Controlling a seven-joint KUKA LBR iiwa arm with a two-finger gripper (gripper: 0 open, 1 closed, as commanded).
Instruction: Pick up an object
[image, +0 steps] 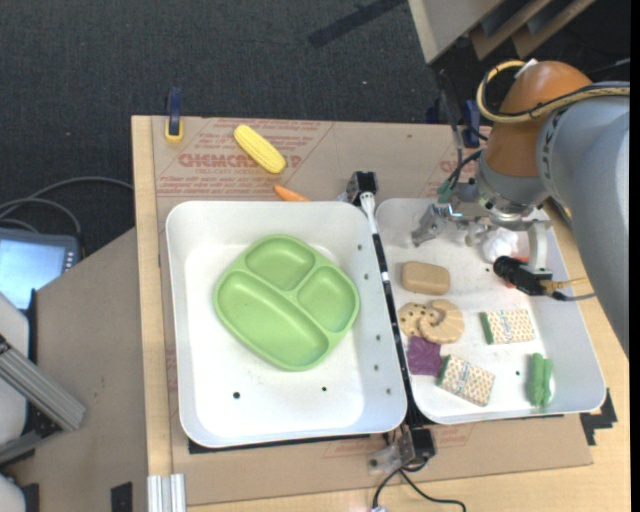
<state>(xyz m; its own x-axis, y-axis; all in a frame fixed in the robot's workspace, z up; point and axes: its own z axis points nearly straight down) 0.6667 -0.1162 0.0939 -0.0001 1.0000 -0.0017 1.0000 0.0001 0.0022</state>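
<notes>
My gripper (478, 228) hangs over the far end of the right bin (585, 385), under the orange wrist band. Just in front of it and to the left lies a tan bread-like block (425, 277). Closer to the camera lie two round cookies (432, 320), a purple piece (424, 355), two patterned packets (467, 379) (508, 326) and a green pod (539, 380). I see nothing held by the gripper.
The left bin (200, 380) holds a green divided plate (287, 300). Behind the bins, on the cardboard, lie a yellow corn cob (259, 148) and a small orange piece (290, 194). A blue clamp (174, 115) sits at the far left corner.
</notes>
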